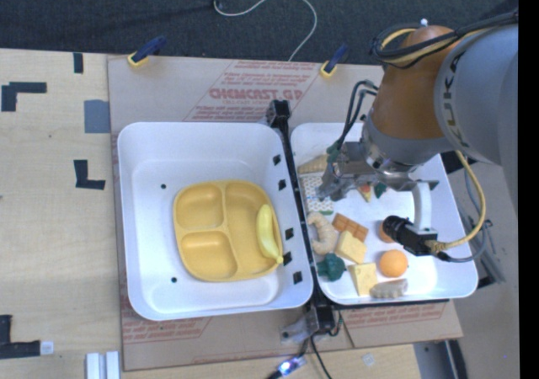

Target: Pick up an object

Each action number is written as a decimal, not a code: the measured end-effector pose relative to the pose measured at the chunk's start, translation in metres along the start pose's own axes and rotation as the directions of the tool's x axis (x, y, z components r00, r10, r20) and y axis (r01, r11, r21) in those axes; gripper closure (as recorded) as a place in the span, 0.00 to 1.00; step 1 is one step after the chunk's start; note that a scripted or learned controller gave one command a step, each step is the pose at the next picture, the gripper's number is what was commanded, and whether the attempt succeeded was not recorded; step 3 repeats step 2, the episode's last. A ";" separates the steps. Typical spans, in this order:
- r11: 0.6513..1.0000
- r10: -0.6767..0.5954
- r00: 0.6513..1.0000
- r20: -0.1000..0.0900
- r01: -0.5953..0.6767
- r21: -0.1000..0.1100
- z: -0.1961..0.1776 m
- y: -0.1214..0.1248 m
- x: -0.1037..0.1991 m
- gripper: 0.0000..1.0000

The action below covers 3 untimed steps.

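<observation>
My gripper (334, 182) hangs low over the upper left part of the right bin (450, 285), just above a patterned flat piece (310, 194) by the divider. Below it lie a beige knobbly piece (321, 232), a brown cracker (349, 226), a yellow cheese wedge (351, 246), a dark green lump (330, 267), an orange ball (392, 263), a second yellow wedge (364, 277) and a pale dumpling shape (389, 289). A beige slice (312, 165) lies left of the wrist. The gripper's body hides whatever lies right under it.
The left bin (143, 158) holds a yellow divided plate (210, 230) with a yellow banana (268, 232) on its right edge. A black clip (278, 112) tops the divider between the bins. The grey and orange arm (421, 108) covers the right bin's upper half.
</observation>
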State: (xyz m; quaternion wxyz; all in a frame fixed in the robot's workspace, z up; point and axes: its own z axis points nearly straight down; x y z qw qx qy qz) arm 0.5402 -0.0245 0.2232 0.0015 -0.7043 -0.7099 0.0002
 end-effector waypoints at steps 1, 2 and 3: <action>1.000 0.004 1.000 0.001 -0.004 0.000 -0.010 -0.010 0.019 1.00; 1.000 0.007 1.000 0.003 -0.007 0.001 0.006 -0.001 0.023 1.00; 1.000 0.007 1.000 0.003 -0.007 0.001 0.006 -0.001 0.023 1.00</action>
